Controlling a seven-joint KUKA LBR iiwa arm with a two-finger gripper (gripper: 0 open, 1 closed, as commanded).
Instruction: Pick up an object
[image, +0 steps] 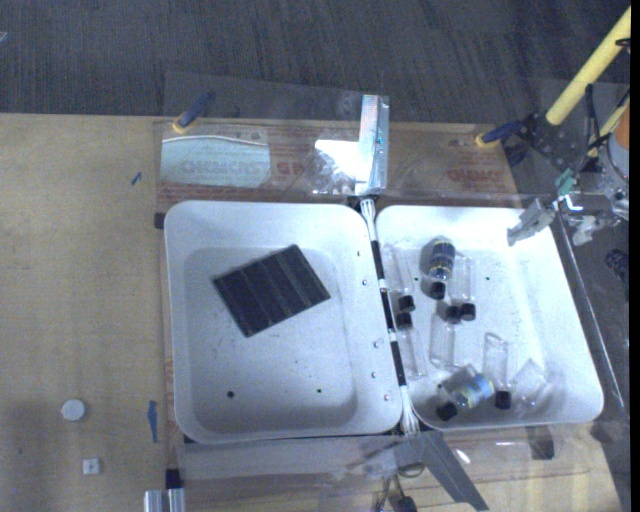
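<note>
- Several clear vials (462, 390) with black caps lie on their sides in the right bin (575, 350), crowded toward its near rim, which limits approach room.
- One dark ribbed panel (271, 290) lies flat in the left bin (200, 390), well apart from every wall, open on all sides.
- Pincer (530, 222) sits at the right bin's far corner; whether it is open cannot be told.

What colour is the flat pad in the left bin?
Dark grey-black with faint ribbed stripes; the flat pad shows best in the camera view.
</note>
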